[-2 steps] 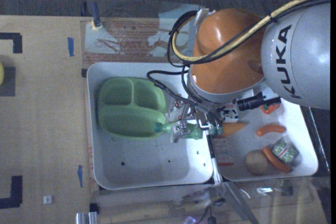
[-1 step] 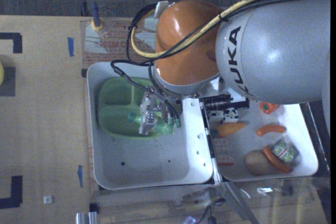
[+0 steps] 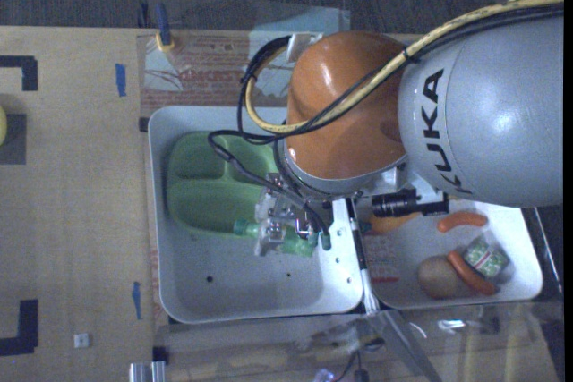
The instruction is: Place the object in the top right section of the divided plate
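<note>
The gripper (image 3: 286, 233), its grasp impossible to tell, hangs over the left bin (image 3: 179, 282) at the green divided plate's (image 3: 201, 183) near-right edge, a small green object (image 3: 243, 229) touching its left side.

Two white bins: left bin (image 3: 179, 282), right bin (image 3: 528, 282). One green divided plate (image 3: 201, 188) in the left bin; two orange sausages (image 3: 462, 221) (image 3: 472, 275), one potato (image 3: 437, 275) in the right bin.

Potato (image 3: 439, 275), carrots (image 3: 463, 222) (right bin (image 3: 528, 282))

Even overhead light, glare on grey arm (image 3: 501, 103), soft blur.
</note>
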Tool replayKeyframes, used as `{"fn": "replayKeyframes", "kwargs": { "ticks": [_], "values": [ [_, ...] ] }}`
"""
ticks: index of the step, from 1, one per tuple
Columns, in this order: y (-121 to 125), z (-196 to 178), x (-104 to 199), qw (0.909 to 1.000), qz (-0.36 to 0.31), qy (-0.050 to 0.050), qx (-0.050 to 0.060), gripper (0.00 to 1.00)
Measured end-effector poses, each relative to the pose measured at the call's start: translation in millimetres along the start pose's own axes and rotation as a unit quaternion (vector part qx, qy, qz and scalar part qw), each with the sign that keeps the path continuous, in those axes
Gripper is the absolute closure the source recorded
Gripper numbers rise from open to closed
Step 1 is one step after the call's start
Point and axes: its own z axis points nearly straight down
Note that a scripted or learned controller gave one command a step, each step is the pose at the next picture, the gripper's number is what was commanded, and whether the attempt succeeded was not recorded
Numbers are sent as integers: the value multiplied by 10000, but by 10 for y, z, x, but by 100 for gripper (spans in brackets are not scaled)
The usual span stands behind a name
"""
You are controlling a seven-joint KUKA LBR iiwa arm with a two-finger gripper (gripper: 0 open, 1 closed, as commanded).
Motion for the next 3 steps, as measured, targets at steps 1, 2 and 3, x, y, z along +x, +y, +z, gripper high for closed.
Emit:
{"fn": "replayKeyframes", "kwargs": {
  "ticks": [1, 2, 3],
  "values": [
    [-317, 87, -35, 9998, 178, 4, 0, 100],
    [75, 363, 15, 9892, 1464, 10, 2, 100],
    [138, 218, -587, 9822, 1879, -15, -8, 100]
  ]
}}
